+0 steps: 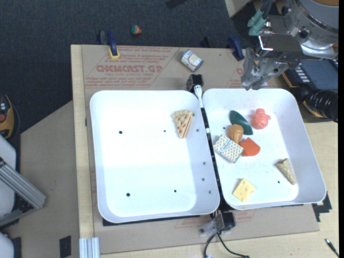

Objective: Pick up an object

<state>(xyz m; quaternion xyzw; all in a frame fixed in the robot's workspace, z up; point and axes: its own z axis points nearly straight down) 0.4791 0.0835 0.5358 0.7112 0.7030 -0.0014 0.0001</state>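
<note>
**Arm hangs over the far rim of the right bin, toys untouched**

Dark blue carpet runs behind the desk (pixel 301 144), which carries a brown cardboard sheet (pixel 134 69) printed with red lettering and, on top of that, two shallow white bins side by side. Out on the carpet lies a small orange-and-green bit (pixel 136 30), and on the cardboard behind the bins sits a little white box (pixel 191 60). Blue-and-yellow clamps (pixel 112 45) grip the cardboard's far edge.

In the left bin (pixel 107 144) there is one piece, a tan waffle-patterned wedge (pixel 183 123), lying close to the wall shared with the other bin. The right bin (pixel 306 144) holds the crowd: a dark green leaf-shaped piece (pixel 241 121), a pink figure (pixel 260 118) just beside it, an orange-brown egg-like piece (pixel 236 133) touching a red piece (pixel 249 147) and a checkered block (pixel 229 148). Nearer the front lies a yellow cheese cube (pixel 244 190), and a tan wedge (pixel 287 171) rests by the right wall, well apart from the cluster.

From the upper right the grey arm (pixel 317 15) reaches in, its gripper (pixel 252 82) pointing down over the far rim of the right bin, behind the green piece and not touching any object. Nothing sits between the jaws; whether they are apart or together I cannot tell from here.
</note>
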